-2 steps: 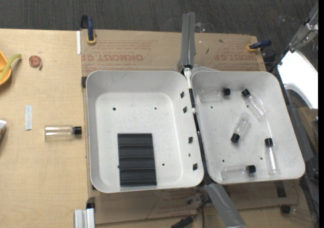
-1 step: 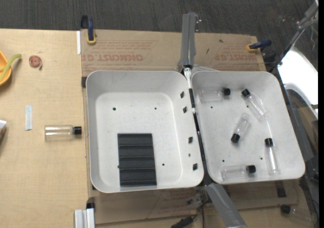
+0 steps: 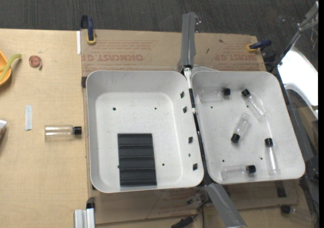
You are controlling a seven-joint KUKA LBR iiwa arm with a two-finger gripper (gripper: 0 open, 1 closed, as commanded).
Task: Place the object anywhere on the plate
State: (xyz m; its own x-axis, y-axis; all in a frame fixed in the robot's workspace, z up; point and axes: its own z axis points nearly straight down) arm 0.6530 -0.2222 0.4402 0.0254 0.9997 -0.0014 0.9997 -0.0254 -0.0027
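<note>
1. A wooden bench (image 3: 45, 85) under a dark carpeted floor carries two white bins side by side on cardboard, which blue clamps pin down, probably so the bins cannot slide.
2. Nearest, in the left bin (image 3: 96, 120), the black ribbed plate (image 3: 136, 159) lies flat at about 6 o'clock with its top bare, so the task is not yet done.
3. In the right bin (image 3: 283, 120), five clear vials with black caps lie scattered on their sides, well apart, which leaves room for a grasp: one (image 3: 238, 171) at 7 o'clock, one (image 3: 271, 155) at 4, one (image 3: 240, 128) near centre, one (image 3: 253, 101) at 1, one (image 3: 215, 93) at 11.
4. A sixth vial (image 3: 62, 130) lies on the bench, just left of the left bin.
5. At 2 o'clock of the view, pale blurred arm parts (image 3: 298, 65) sit beyond the right bin; I cannot tell the gripper's state.
</note>
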